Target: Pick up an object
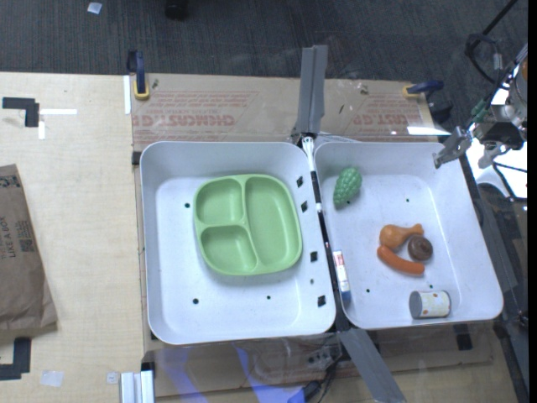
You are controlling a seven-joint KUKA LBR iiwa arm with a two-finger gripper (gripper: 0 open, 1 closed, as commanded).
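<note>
Gripper, grip state unreadable, is seen at the right bin's two o'clock; the touching orange toys could be mis-grasped together.

Green plate in L bin; carrot, can in R bin

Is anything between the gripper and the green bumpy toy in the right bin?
Nothing visible. The gripper sits at the far right corner of the right bin; only bare bin floor lies between it and the green bumpy toy. The orange pieces lie off that line, nearer the front.
</note>
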